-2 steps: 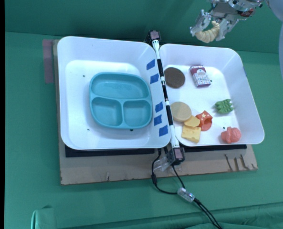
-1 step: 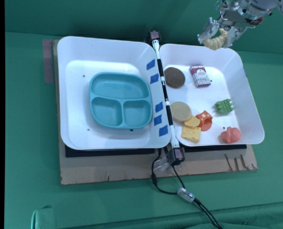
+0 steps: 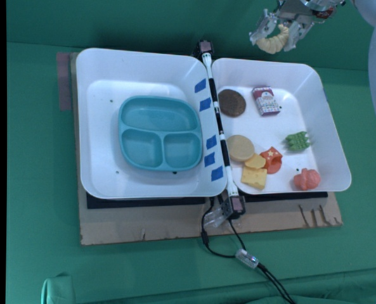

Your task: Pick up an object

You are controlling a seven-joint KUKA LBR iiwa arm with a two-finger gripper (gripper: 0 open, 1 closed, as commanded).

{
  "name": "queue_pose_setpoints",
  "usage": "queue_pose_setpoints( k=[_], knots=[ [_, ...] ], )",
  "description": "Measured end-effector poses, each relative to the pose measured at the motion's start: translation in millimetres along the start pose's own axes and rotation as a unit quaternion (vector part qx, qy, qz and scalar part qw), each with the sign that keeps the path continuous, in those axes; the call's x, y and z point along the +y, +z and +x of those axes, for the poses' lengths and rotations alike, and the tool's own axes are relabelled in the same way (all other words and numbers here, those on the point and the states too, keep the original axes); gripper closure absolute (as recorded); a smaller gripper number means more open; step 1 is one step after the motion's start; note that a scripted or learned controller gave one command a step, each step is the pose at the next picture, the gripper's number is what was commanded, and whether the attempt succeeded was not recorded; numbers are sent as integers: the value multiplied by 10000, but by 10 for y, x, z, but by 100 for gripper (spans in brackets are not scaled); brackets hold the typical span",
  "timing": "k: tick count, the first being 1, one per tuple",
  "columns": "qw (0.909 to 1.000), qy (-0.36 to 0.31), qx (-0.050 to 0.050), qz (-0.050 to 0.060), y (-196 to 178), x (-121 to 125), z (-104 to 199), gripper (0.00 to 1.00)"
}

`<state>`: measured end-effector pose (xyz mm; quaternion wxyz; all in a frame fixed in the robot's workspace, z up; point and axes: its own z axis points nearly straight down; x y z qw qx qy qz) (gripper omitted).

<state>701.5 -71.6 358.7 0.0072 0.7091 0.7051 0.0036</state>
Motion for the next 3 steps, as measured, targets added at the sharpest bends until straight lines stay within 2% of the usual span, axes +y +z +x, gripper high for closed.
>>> queue_pose_setpoints(
  k=[1,2,3],
  knots=[
    [10000,-13,17,34,353,-851,594,100],
    [10000,-13,28,10,104,-352,714,100],
    [10000,-18,39,41,-31,-624,888,100]
  ],
)
